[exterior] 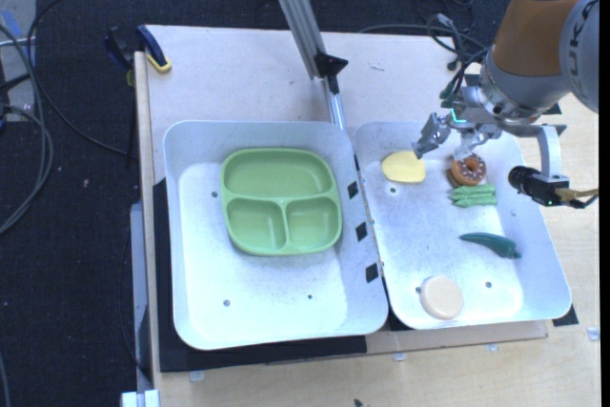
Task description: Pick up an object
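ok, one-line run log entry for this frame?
gripper: over right bin, far end, nothing seen held | nearest: yellow piece, donut | green tray: left bin | pick: not yet done

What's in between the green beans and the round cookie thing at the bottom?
In the camera view, a dark green pepper-like piece lies on the right bin's floor between the light green beans and the round tan piece. The rest of that stretch is bare white bin.
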Robot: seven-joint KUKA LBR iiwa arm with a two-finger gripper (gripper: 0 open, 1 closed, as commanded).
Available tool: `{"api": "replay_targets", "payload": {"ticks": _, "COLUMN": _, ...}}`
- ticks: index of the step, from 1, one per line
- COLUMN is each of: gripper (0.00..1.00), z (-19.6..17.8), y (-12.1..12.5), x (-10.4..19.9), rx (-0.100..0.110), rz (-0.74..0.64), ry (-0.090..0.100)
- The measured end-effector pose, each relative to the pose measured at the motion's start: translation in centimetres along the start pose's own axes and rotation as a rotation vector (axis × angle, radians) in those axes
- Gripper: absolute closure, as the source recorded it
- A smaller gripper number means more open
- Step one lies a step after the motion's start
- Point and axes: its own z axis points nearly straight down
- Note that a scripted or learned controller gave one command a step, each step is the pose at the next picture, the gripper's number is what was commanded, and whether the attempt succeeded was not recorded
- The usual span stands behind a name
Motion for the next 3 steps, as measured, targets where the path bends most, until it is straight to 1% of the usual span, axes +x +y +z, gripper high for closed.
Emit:
{"api": "replay_targets", "payload": {"ticks": 1, "gripper": 0.00, "z": -0.1, "y": 0.1, "x": 0.0, "rx": -0.003, "rz": 0.000, "ry": 0.000}}
{"api": "replay_targets", "payload": {"ticks": 2, "gripper": 0.00, "z": 6.1, "y": 0.1, "x": -0.4, "rx": 0.000, "rz": 0.002, "ry": -0.001}}
{"api": "replay_targets", "payload": {"ticks": 3, "gripper": 0.00, "z": 11.1, "y": -0.9, "x": -0.2, "rx": 0.000, "rz": 0.002, "ry": 0.000}}
